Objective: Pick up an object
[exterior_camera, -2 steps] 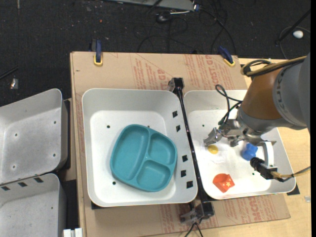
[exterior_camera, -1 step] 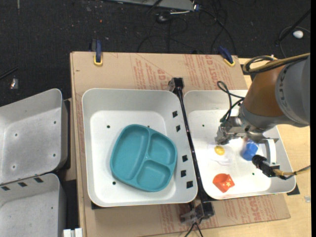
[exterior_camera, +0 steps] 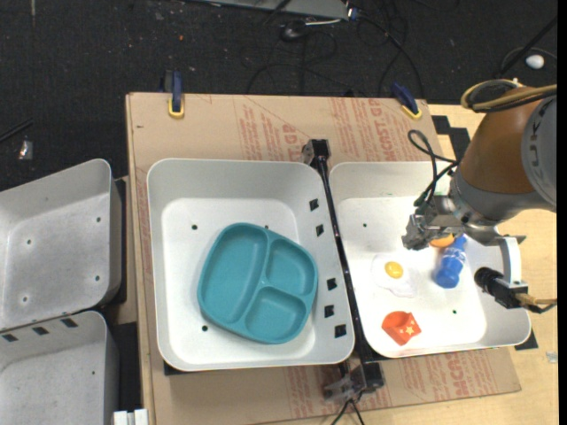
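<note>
In the right bin (exterior_camera: 372, 184) lie three small things: a blue bottle (exterior_camera: 449, 266) with an orange cap, a white and yellow fried-egg toy (exterior_camera: 392, 271), and a red-orange block (exterior_camera: 400, 327) near the front wall. My gripper (exterior_camera: 425, 234) hangs low over the right bin, just left of the bottle's cap and above and to the right of the egg toy. The arm's wrist hides the gripper's tips, and I see nothing held in it.
The left bin (exterior_camera: 177, 193) holds a teal divided plate (exterior_camera: 257, 282). A black divider (exterior_camera: 332, 237) runs between the bins. Cables loop behind the arm at the right. White trays (exterior_camera: 53, 228) stand off the bench to the left.
</note>
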Motion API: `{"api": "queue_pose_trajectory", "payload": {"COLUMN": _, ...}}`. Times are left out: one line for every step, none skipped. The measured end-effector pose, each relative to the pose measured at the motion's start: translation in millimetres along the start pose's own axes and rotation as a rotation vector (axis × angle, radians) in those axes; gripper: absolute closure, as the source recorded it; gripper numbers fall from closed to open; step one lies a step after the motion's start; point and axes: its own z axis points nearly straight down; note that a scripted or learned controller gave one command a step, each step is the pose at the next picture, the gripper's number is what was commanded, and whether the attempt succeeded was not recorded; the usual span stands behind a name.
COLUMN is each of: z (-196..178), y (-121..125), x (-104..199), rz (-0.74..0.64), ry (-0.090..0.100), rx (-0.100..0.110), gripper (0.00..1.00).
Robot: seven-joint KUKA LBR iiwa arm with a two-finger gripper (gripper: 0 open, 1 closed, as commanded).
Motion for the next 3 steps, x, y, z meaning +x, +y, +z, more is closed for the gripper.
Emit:
{"api": "queue_pose_trajectory", "payload": {"z": -49.6, "y": 1.3, "x": -0.2, "rz": -0.004, "ry": 0.000, "rx": 0.000, "gripper": 1.00}}
{"api": "queue_pose_trajectory", "payload": {"z": -56.9, "y": 4.3, "x": 48.4, "rz": -0.009, "ry": 0.002, "rx": 0.003, "gripper": 1.00}}
{"api": "queue_pose_trajectory", "payload": {"z": -49.9, "y": -5.1, "x": 99.5, "rz": -0.010, "ry": 0.003, "rx": 0.007, "gripper": 1.00}}
